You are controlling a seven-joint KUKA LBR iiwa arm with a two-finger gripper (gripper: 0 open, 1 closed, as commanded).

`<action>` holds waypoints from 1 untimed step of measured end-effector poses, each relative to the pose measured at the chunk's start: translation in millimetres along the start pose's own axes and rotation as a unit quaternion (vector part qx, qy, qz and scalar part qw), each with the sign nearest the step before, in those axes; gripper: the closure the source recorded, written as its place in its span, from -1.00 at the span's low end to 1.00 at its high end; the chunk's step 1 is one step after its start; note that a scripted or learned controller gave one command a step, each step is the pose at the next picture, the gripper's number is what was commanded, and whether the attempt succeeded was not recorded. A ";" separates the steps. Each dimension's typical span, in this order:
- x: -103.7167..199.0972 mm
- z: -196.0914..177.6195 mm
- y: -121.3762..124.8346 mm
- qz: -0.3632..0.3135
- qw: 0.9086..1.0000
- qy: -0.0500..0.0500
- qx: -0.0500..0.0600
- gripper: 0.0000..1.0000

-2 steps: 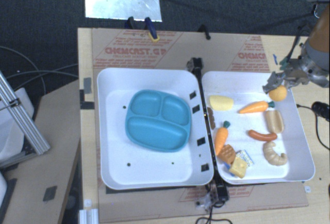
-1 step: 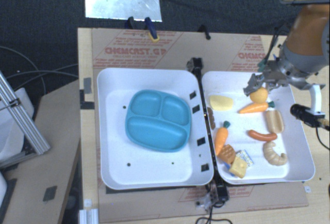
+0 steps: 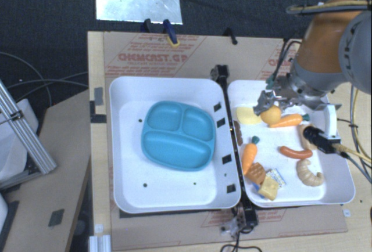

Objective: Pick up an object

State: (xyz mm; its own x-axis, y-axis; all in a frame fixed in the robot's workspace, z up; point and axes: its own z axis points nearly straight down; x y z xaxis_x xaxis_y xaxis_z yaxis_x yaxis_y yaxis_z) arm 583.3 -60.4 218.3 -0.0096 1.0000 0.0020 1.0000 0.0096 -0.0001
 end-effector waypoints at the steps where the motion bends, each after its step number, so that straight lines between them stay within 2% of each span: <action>1: 43.2 -9.0 -9.3 0.000 1.000 0.000 -0.001 1.00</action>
State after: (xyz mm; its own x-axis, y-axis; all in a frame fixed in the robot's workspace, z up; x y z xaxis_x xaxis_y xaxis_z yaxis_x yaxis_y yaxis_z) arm 573.6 -17.2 227.4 -0.0095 1.0000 0.0022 1.0000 0.0095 0.0015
